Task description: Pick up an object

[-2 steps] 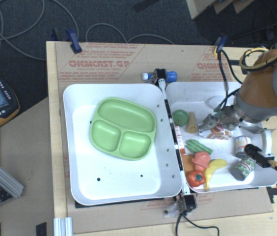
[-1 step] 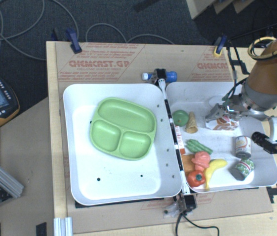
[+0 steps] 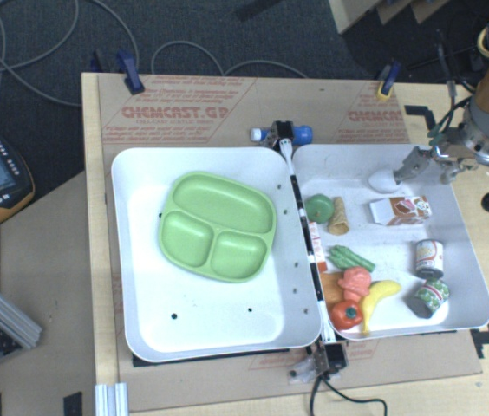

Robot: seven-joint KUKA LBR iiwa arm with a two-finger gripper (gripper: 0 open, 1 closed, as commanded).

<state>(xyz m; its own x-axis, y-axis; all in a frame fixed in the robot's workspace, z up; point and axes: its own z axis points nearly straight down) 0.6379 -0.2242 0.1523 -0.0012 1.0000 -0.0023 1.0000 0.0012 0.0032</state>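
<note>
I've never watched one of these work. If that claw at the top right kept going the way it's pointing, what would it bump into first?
Probably the small white object just ahead of the gripper in the right bin. From this slanted view, height is hard to judge, so it might pass above it.

All the loose pieces sit in the right bin (image 3: 466, 232): a small carton (image 3: 400, 210) lying flat, two cans (image 3: 429, 257) tipped near the bin's right wall, a banana (image 3: 378, 296), a tomato (image 3: 346, 315), green pods (image 3: 350, 257) and an ice-cream cone (image 3: 338, 216) near its left wall.
</note>
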